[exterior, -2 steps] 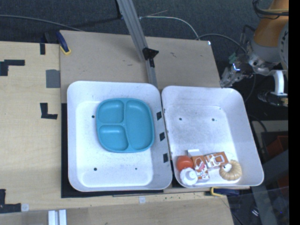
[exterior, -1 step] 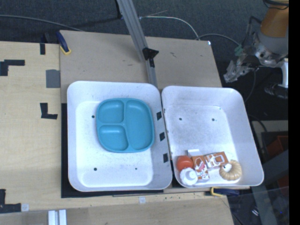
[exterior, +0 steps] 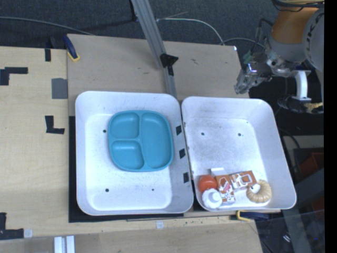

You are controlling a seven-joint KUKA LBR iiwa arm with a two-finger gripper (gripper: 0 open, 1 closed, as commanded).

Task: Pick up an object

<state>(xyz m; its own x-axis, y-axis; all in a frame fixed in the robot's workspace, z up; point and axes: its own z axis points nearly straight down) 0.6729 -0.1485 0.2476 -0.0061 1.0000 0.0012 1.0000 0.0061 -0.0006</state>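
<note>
In the right bin [exterior: 231, 115], several small objects cluster at the near edge: an orange-red ball [exterior: 206, 183], a white bottle cap-like piece [exterior: 212, 198], a red and white carton [exterior: 235, 184] and a tan ring-shaped pastry [exterior: 259, 192]. A teal divided plate [exterior: 140, 140] lies in the left bin [exterior: 92, 157]. My gripper [exterior: 244, 83] hangs beyond the right bin's far right corner, over the bench, well away from the objects. Nothing shows between its fingers.
A grey metal post [exterior: 150, 25] slants from the top of the view down to the junction of the two bins. Cables run across the bench behind the bins. The arm's orange band [exterior: 295, 20] sits at the upper right.
</note>
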